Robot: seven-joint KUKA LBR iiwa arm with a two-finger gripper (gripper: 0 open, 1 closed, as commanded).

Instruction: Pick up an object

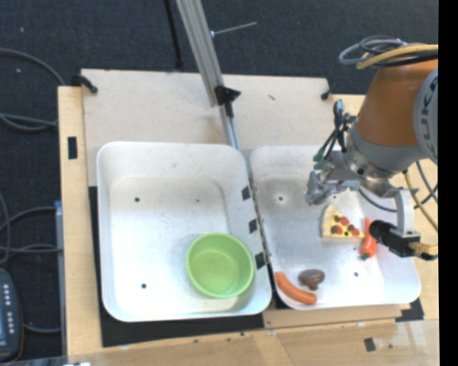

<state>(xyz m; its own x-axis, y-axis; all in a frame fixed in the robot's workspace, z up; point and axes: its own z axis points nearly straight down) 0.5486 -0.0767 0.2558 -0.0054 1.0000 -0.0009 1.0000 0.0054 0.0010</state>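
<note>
The wooden bench [160,105] spans most of the scene and carries two shallow white bins side by side, with dark carpet and loose cables around it. The left bin [153,197] holds a single lime-green bowl [220,264], sitting upright near its lower right corner, close to the wall shared with its neighbour. The right bin [290,219] holds the smaller pieces. Over its upper right part hangs the arm [393,120], its broad orange band filling the upper right of the view, with cables looped above it. A slanted aluminium bar [202,40] runs down from the top edge to the bench just behind where the two bins meet. The gripper [320,189] sits low over the right bin, just to the upper left of a toy pizza slice [340,225] that lies flat on the bin floor; whether the claw is released or clenched cannot be told from this angle, and nothing is seen between its fingers. Near the bin's front edge lie an orange sausage [296,289] and, just beside it to the upper right, a small brown lump [312,277]. A small orange piece [369,244] lies to the right of the pizza slice.
</note>
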